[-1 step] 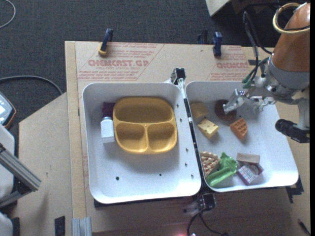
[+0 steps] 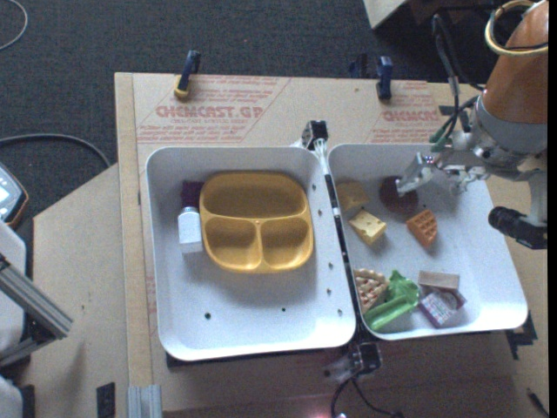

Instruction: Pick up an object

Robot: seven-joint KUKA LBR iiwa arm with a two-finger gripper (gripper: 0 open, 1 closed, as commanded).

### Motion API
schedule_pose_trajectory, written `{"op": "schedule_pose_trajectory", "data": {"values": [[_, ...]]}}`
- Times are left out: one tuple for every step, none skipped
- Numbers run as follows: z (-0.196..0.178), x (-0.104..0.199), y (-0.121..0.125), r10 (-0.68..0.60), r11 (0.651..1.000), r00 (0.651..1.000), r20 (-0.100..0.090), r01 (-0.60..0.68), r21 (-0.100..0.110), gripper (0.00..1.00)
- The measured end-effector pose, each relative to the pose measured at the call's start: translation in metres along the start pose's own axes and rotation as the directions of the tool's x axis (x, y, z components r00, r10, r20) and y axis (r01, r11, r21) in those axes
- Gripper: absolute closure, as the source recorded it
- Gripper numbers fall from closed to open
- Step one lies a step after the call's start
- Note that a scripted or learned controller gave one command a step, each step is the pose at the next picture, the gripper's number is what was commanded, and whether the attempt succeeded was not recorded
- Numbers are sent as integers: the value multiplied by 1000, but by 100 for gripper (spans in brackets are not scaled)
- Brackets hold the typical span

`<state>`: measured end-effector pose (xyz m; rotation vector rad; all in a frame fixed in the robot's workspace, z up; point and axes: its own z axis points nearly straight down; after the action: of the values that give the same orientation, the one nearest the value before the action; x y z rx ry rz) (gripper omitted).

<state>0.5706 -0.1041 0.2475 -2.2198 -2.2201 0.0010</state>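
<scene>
Far left of the claw, the left bin holds a yellow divided tray with a small white bottle and a dark purple item wedged against its left edge, likely just parked there as clutter, well apart from the action. Right bin carries the pick candidates: tan chunk and cheese wedge left of the claw and lower, waffle pieces just below it, green toy, lattice pastry and small boxes well below. Dark round piece lies right at the claw tip, so judged to be the target. Claw hangs low over the bin's upper part, reaching in from the right; finger state: cannot tell, too blurred. Nothing seen gripped.
</scene>
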Motion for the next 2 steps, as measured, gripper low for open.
{"op": "schedule_pose_trajectory", "data": {"values": [[54,-5,8,1,1000,1000,0,-1,4,0],[101,-7,-1,1,1000,1000,-1,-1,6,0]]}}
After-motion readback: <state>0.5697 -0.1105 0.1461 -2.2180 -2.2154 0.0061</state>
